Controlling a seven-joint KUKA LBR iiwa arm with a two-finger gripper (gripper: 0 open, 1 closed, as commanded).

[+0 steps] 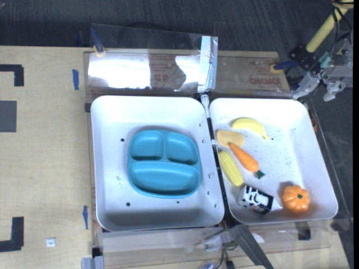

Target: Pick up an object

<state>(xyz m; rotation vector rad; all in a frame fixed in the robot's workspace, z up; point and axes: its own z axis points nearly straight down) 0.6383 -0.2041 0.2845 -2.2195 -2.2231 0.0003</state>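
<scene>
The right bin (291,128) holds several toy foods. A yellow banana (250,126) lies near its back left, with a pale yellow piece (228,137) just beside it. An orange carrot (245,157) slants across the left side, and a yellow corn cob (230,168) lies next to it. A black-and-white block (256,199) and an orange pumpkin (295,198) sit near the front wall. My gripper (322,86) hangs at the upper right, beyond the right bin's back corner, well away from every object.
A blue divided plate (164,162) lies in the middle of the left bin (106,150). A clear plastic panel (151,66) stands behind the left bin. Yellow cabling (325,29) runs above the gripper. A ridge (212,150) divides the two bins.
</scene>
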